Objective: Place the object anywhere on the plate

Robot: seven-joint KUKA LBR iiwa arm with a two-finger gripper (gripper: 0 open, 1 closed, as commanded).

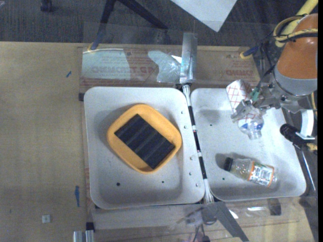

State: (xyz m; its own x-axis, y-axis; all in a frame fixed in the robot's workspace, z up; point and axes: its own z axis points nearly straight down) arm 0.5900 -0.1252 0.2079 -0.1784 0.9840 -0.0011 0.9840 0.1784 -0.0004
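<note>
The left bin (96, 185) holds a yellow plate (123, 155) with a dark square centre. In the right bin (287, 185), a bottle (250, 169) lies on its side near the front, long axis left-right, cap to the left. Farther back, the arm (298, 59) reaches in from the right, its claw (247, 112) low over crumpled clear wrapping (252, 127); whether the claw is spread cannot be told.

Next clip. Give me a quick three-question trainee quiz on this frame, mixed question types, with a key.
1. True or false: the bottle lies on its side in the right bin.
2. Which bin holds the yellow plate? A left, B right.
3. Fill in: the dark slab rests on the ____.

Key: 1 true. 2 A, the left bin. 3 plate. Bonus note: the gripper hangs over the right bin's far part.
</note>
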